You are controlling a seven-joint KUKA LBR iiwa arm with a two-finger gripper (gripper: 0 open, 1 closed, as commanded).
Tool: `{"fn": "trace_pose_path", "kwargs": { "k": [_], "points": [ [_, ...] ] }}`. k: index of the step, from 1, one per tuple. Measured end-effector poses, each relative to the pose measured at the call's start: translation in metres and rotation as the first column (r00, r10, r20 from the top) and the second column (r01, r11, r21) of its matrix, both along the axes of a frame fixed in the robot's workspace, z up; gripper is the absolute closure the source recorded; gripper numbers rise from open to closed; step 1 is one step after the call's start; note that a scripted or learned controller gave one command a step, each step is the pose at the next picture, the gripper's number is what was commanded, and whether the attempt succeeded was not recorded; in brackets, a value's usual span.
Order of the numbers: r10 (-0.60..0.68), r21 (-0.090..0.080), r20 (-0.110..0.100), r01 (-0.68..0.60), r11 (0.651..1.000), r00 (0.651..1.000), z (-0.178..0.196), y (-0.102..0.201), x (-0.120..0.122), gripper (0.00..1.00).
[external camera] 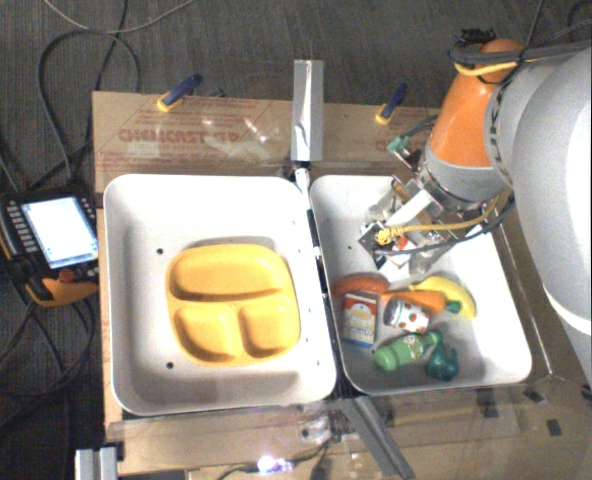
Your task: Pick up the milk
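Standing by the tabletop (126, 108) and scanning left to right: the left bin (126, 268) has a yellow divided tray (234, 300) sitting in it, and all the action is over in the right bin (506, 358). The milk (359, 318) is the little carton lying near that bin's left wall, just under something red (361, 285) and touching the white can-like thing (408, 315) to its right, with a green bottle (406, 350) right below and a banana (444, 293) past that. Looks like a toy carton to me, so I'd guess light, fairly stiff, flat-sided and a bit slick. Best bet is pinching across the two narrow flat sides, though the neighbours crowd it, so there's not much room for fingers. Its long axis seems to run roughly up-and-down in the view, slightly tilted; which end is the top I honestly can't make out. The pincer (396, 243) hangs above the pile, up and to the right of the carton, not touching it, and I can't tell how it's set.
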State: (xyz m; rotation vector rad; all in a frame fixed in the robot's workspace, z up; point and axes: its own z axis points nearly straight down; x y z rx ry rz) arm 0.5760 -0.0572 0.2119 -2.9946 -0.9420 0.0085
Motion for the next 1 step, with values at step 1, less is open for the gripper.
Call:
{"fn": "trace_pose_path", "kwargs": {
  "k": [1],
  "points": [
    [0.139, 0.001, -0.001, -0.139, 0.990, 0.990, -0.0167, 0.0268, -0.0192, 1.00]
  ]
}}
